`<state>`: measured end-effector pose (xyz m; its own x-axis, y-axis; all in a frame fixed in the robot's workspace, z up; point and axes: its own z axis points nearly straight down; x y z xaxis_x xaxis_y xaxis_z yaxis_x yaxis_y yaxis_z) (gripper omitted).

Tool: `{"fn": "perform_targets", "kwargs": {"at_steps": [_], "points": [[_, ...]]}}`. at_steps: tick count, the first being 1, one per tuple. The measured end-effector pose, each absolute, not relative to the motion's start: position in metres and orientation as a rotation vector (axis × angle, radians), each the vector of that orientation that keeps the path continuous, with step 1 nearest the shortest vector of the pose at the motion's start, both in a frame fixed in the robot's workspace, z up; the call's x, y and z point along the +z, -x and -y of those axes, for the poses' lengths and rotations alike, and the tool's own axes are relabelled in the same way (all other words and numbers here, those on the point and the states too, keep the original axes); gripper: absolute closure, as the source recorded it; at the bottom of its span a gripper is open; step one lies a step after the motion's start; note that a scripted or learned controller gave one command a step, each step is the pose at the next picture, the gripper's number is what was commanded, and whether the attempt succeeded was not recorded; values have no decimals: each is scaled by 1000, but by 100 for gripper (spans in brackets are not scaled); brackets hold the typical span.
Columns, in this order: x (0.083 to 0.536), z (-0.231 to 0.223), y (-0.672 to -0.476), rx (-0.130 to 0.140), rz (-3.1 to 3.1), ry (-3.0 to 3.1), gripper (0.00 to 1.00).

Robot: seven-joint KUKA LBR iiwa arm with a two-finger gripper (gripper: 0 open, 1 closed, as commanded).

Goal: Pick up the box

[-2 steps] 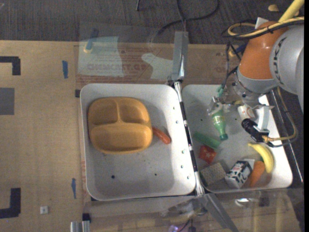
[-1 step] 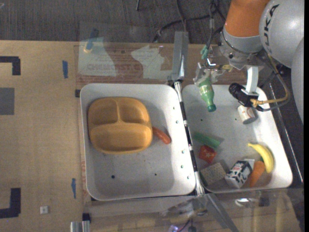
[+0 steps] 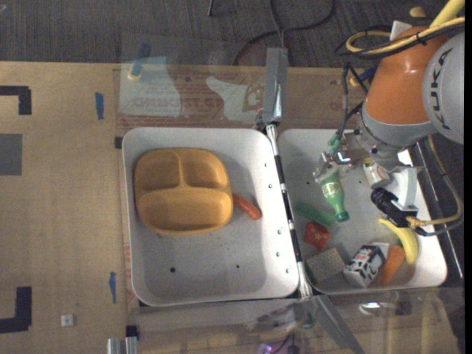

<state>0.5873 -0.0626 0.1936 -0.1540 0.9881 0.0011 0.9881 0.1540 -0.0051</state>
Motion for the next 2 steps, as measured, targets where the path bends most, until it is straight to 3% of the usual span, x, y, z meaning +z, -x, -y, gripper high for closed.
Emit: {"fn": "perform_targets", "kwargs": {"at_steps": [1, 2], "points": [[293, 54, -604, 3, 2550, 1833, 100], [183, 67, -566, 3, 2570, 1800, 100]]}}
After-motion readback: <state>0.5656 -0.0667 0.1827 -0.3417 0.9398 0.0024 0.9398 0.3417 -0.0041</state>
